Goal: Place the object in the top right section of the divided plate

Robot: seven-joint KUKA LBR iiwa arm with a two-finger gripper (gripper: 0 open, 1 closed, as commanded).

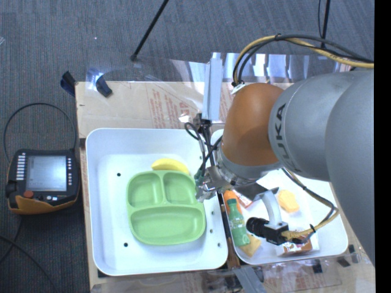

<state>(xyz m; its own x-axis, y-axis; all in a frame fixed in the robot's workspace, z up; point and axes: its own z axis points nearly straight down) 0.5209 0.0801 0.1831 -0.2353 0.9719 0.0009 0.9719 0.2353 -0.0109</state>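
A light green divided plate (165,212) lies in the left white bin (104,163), with two small sections at the back and one large section in front. All three sections look bare. A yellow banana-like object (170,165) rests on the bin floor, touching the plate's back rim. My gripper (203,185) hangs under the orange wrist at the plate's right edge, beside the top right section. The wrist hides most of it, and I see nothing held in it.
The right bin (333,240) holds an orange and green carrot-shaped item (235,220), a yellow wedge (288,201), a pale yellow piece (253,245) and a brown packet (300,243). The grey arm covers much of that bin. A teach pendant (43,179) lies on the floor at left.
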